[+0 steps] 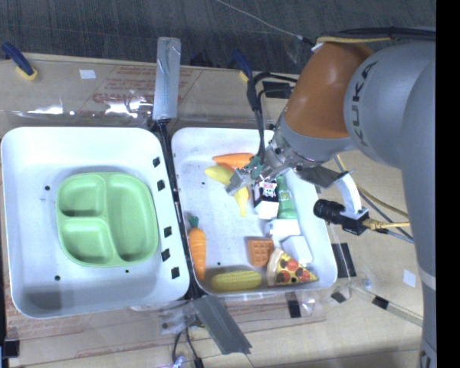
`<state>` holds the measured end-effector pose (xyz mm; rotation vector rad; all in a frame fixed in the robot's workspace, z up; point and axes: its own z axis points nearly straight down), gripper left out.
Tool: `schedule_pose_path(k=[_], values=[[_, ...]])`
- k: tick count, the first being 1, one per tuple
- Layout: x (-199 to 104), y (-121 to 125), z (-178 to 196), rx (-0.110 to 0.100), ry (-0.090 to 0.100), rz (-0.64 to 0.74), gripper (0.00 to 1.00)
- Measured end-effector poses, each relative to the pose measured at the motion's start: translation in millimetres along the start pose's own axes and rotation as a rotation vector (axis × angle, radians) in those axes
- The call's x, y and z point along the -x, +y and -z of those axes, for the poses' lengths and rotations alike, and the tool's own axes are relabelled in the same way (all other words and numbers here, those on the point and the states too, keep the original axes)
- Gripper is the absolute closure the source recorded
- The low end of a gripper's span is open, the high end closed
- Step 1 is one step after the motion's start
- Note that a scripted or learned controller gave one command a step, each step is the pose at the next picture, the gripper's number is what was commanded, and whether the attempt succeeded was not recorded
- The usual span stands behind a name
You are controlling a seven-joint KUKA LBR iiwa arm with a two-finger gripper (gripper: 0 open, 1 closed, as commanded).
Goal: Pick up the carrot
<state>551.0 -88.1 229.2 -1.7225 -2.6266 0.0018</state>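
The table (84, 83) is covered in brown board and carries two shallow white bins set side by side. The grey arm (391, 98), with its orange band above the wrist, reaches in from the right and hangs over the right bin (185, 148), the landmark for everything else here. Just beside that bin, touching along the shared wall, sits the left bin (15, 205), and in its middle lies a light green divided tray (106, 218). The gripper (249, 176) is over the upper middle of the right bin, among a yellow banana-like piece (221, 175) and an orange piece (231, 160) near the bin's far wall; how far its jaws stand apart cannot be told from this view, and nothing can be seen held in it. The carrot (196, 250), orange with a small green top, lies against the right bin's left wall in the lower half, well apart from the gripper. Along the bin's near wall lies a corn cob (234, 280), just below the carrot's tip. To the corn's right are a waffle square (258, 250) and a pizza slice (290, 269), in the bin's near right corner.
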Motion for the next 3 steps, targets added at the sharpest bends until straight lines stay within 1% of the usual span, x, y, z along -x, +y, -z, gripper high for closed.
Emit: schedule_pose_path(k=[1, 2, 3], values=[[-0.9, 0.2, -0.8, -0.001, 0.001, 0.001, 0.0], [-87.3, -0.2, -39.0, -0.003, 0.003, 0.073, 0.0], [-25.8, 38.7, -37.7, 0.0, 0.0, 0.14, 0.0]])
